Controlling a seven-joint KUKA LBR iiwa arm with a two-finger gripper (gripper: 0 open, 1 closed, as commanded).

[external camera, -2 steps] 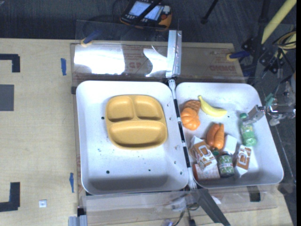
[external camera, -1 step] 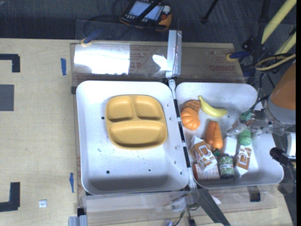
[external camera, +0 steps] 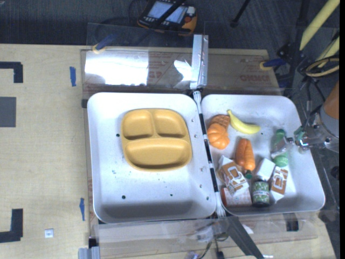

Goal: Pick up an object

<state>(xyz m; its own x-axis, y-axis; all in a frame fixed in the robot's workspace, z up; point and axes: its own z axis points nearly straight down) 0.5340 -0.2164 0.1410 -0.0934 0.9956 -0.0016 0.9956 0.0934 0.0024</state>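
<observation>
Pretty clearly a robotics lab or test cell, not anybody's kitchen. The two shallow white plastic bins, left and right, sit on a pale plywood bench marked with black tape corners and bits of blue tape on the left of the frame. A clear acrylic sheet stands behind the bins, top centre. A handheld control pendant with a lit screen lies on dark carpet at the top, with tripod legs and yellow and black cables in the upper right.
</observation>
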